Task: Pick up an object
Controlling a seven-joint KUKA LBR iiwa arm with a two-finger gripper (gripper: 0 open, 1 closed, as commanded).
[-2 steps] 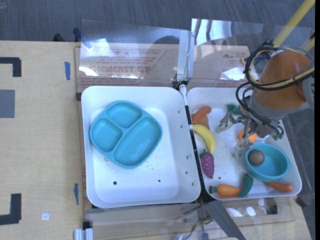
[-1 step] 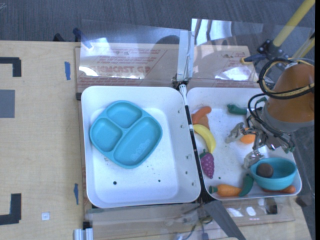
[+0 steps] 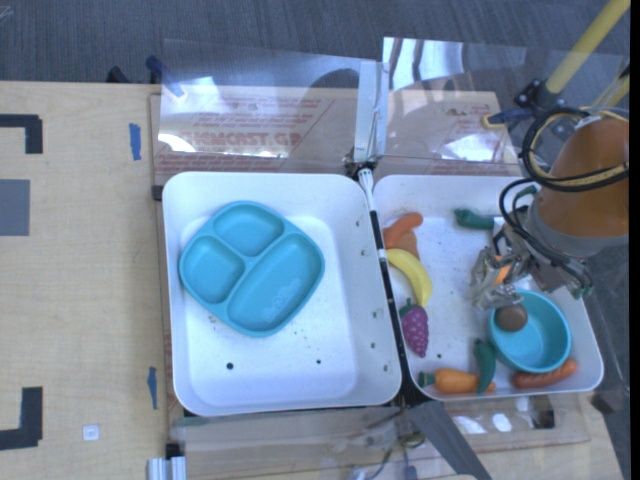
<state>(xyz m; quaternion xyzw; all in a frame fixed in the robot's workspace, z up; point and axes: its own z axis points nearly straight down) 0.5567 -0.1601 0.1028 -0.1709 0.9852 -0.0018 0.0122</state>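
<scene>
Blue bowl [image 3: 531,336] sits near the right bin's [image 3: 448,196] front right corner, a brown lump [image 3: 511,317] on its rim. My gripper [image 3: 497,280] hangs just above; I cannot tell how wide it stands.

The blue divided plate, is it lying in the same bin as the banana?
No, the blue divided plate lies in the left bin, while the banana lies in the right bin.

Both bins [image 3: 190,368] are white — the left one speckled with a few dark spots. The divided plate [image 3: 252,266] and the bowl [image 3: 535,340] are sky blue. A yellow banana [image 3: 412,274], purple grapes [image 3: 415,329], an orange carrot [image 3: 455,379]. The table [image 3: 70,268] is pale wood — marked with black and blue tape.
</scene>
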